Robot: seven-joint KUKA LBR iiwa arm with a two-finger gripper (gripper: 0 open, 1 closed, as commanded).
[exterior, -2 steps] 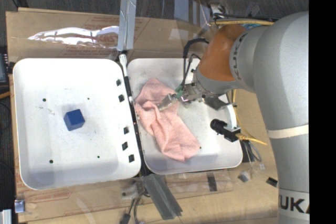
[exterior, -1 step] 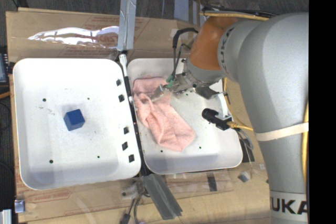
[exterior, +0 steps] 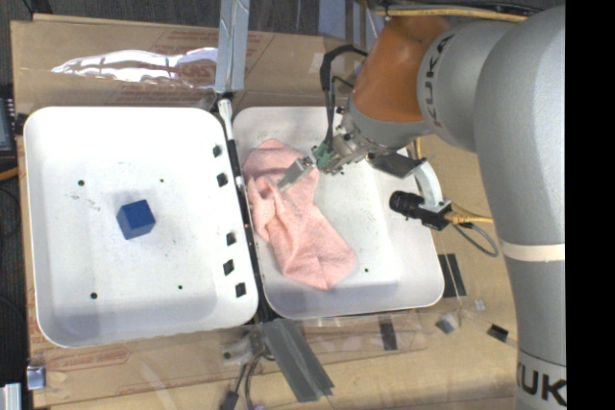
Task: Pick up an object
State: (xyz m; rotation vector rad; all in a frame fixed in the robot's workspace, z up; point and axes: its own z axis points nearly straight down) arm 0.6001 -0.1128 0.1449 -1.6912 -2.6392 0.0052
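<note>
The gripper (exterior: 306, 164) hangs low over the upper edge of the pink cloth (exterior: 293, 218) in the right bin (exterior: 404, 283). Finger state cannot be determined. Risk: pinching only a thin fold, so the limp cloth slips free on lifting.

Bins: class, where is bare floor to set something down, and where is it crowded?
Left bin: bare all around the blue cube. Right bin: a bare strip between the pink cloth and its right wall. Crowded at the cloth's top, where the gripper reaches.
</note>
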